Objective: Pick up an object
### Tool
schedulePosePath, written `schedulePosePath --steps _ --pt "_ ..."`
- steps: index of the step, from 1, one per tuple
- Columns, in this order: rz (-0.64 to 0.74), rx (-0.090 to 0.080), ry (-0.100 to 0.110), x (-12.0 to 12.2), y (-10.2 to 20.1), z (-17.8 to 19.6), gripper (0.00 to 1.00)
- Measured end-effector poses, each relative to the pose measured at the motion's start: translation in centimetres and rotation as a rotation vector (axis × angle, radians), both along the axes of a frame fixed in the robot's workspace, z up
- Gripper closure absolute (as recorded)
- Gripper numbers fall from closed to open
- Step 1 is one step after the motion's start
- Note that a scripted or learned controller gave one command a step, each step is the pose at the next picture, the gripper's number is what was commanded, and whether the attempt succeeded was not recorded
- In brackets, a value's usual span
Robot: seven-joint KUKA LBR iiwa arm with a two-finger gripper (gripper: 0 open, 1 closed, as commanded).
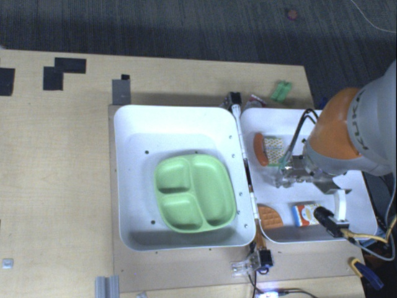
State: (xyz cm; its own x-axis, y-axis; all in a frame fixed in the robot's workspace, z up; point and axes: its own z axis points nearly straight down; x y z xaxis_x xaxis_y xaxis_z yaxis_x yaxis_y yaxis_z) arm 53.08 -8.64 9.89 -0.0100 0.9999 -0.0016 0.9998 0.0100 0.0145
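Gripper [286, 177] is hovering low in the right bin [366, 191], jaw state impossible to tell; the orange-and-mesh object [268, 149] is lying just beyond it toward the far-left corner, long axis running front-to-back

Pale wood bench [56, 185] — black patches [62, 73] at left; dark grey carpet floor [186, 17] beyond.
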Motion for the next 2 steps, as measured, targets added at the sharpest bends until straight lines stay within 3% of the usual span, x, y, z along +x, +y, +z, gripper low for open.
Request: schedulePosePath --steps 1,2 --pt "0.0 0.0 0.001 0.0 0.0 0.0 0.0" --pt "-0.005 0.0 0.009 7.2 -5.3 -1.3 0.0"
